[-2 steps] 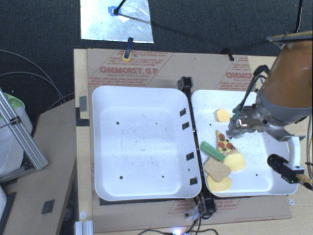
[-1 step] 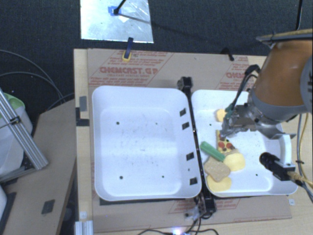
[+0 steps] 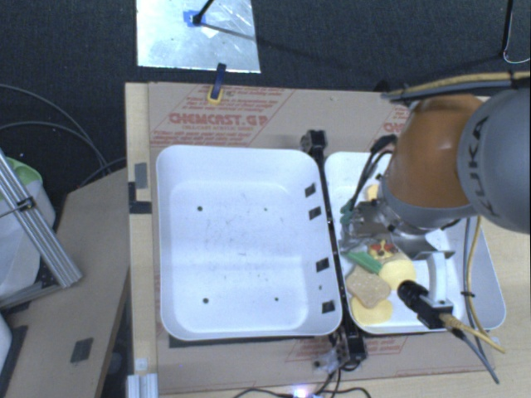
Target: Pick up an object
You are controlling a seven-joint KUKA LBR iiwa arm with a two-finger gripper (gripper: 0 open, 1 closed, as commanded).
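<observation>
arm (image 3: 452,152) low over right bin (image 3: 489,301) | gripper (image 3: 365,226) at the pile's upper edge, its state can't be made out | tan piece (image 3: 367,288), yellow pieces (image 3: 397,270), green piece (image 3: 363,261) just below it | left bin (image 3: 241,243) beside

Silver sheet (image 3: 197,21) beyond the bench; perhaps a clamp (image 3: 217,83) near it.

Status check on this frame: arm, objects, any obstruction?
Arm low over right bin, gripper hidden beneath the wrist. Tan piece, yellow pieces, green item clustered there. Nothing seen lifted.
</observation>
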